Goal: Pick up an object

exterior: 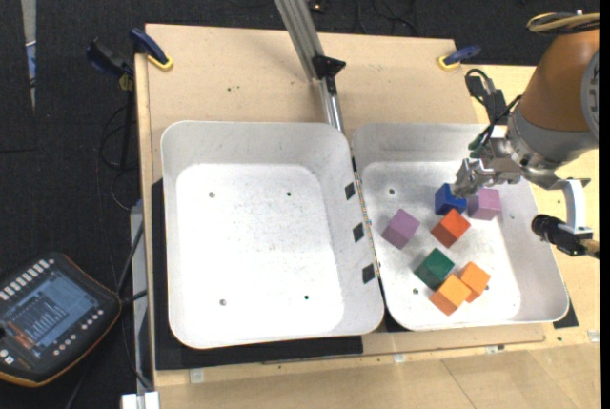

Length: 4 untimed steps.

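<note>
The jaws sit low in the right bin point(534, 302), right over the blue cube point(448, 199), with a purple cube point(487, 203) just beside it and an orange-red cube point(452, 227) touching below; how far they stand open I cannot tell. A clean pick likely needs the jaws centred on the blue cube alone, clear of its 2 neighbours, before lifting straight up.
</note>
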Motion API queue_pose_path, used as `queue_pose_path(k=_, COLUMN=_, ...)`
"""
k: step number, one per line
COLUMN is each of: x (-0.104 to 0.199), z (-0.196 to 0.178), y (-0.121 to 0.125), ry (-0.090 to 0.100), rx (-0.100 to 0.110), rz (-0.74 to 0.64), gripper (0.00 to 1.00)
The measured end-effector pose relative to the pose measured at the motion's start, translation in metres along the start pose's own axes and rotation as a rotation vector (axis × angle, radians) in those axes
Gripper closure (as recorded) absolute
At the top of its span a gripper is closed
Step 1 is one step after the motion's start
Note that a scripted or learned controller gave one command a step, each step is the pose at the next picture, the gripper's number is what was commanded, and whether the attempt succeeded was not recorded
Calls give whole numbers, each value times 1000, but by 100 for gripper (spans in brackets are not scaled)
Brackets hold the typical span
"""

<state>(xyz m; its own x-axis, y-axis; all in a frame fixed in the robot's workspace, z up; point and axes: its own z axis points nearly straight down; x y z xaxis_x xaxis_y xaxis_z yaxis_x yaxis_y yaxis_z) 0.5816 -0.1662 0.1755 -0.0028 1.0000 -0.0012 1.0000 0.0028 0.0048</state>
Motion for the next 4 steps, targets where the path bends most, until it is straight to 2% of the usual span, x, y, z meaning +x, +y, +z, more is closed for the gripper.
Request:
queue_pose_path(k=1, x=-2, z=-43, y=-1, ry=-1, rx=-1, rz=0, gripper=100)
queue_pose_path(k=2, x=4, z=-105, y=5, ry=-1, rx=-3, rz=-2, gripper=100)
queue_pose_path(k=4, x=115, z=-74, y=-1, ry=3, rx=7, rz=-6, gripper=100)
